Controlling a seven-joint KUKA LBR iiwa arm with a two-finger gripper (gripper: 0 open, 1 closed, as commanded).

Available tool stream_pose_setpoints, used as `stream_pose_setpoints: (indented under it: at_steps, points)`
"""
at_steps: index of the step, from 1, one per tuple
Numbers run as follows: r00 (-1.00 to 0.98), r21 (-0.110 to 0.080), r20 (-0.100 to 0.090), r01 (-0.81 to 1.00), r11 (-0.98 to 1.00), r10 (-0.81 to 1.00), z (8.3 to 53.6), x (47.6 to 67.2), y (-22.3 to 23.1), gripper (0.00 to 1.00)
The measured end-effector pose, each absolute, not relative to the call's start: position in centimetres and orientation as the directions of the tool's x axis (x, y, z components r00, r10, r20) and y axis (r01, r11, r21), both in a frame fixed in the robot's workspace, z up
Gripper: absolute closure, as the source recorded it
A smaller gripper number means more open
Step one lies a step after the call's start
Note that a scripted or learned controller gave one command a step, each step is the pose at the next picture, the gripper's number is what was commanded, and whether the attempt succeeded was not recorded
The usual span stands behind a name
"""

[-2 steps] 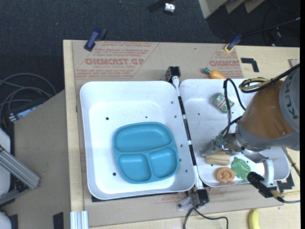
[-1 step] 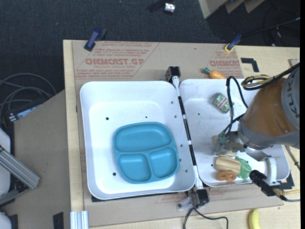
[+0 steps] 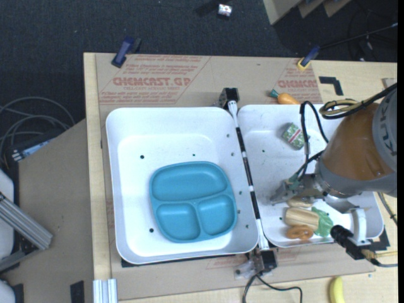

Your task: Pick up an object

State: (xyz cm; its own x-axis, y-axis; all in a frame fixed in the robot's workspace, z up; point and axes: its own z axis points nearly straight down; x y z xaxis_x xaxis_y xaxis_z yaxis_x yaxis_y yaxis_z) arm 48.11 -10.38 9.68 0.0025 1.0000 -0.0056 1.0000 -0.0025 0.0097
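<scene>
Tan roll (image 3: 302,216) in right bin (image 3: 268,169), beside green scrap (image 3: 324,222) — judged light, soft, best taken across its middle — gripper (image 3: 297,191) poised above; grip state cannot be told.

- Glossy blue plastic tray (image 3: 191,201), smooth, sits well left of the gripper (image 3: 291,190).
- White bins (image 3: 126,169) look smooth plastic.
- Bench (image 3: 95,188) is matt board.

Blue divided tray (image 3: 191,201) in left bin (image 3: 126,137), arm's hand (image 3: 297,188) low over right bin (image 3: 265,137) clutter
</scene>
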Motion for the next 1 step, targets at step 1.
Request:
stream_pose_setpoints:
  at_steps: [1]
  points:
    - [0.0,0.007,-0.002,1.0,0.0,1.0,8.72,52.5,-11.35,0.0]
